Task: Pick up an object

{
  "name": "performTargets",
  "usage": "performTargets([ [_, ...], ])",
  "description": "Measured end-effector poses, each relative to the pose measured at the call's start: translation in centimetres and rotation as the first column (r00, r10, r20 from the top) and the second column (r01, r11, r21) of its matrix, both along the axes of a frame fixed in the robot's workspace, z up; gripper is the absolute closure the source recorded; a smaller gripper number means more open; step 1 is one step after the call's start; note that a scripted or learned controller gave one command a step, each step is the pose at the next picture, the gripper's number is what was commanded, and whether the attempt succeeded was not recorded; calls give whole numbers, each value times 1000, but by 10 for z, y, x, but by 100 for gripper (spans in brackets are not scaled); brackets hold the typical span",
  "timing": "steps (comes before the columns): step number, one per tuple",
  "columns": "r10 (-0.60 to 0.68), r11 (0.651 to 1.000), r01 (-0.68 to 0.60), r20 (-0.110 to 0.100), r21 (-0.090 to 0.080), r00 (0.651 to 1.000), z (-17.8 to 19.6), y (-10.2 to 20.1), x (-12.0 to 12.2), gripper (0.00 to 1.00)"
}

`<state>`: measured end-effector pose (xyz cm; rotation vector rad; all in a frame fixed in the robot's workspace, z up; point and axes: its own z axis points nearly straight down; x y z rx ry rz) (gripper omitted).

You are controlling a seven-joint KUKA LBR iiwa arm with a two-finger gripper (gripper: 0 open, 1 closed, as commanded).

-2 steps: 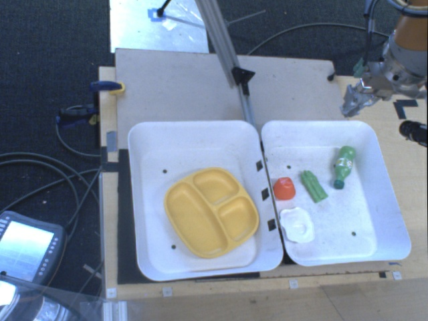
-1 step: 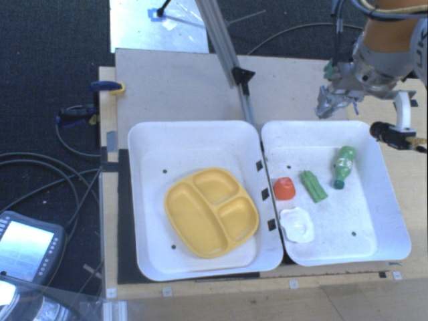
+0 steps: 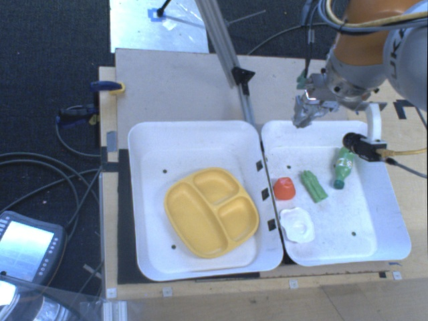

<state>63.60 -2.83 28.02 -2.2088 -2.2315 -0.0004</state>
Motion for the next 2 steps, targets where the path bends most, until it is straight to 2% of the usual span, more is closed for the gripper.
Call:
performTargets([
  [1,0,1000,0,1,0,1000,-22,44,5,100],
  [2,1,1000,-1,1,1,1000,-32,99,-7,100],
])
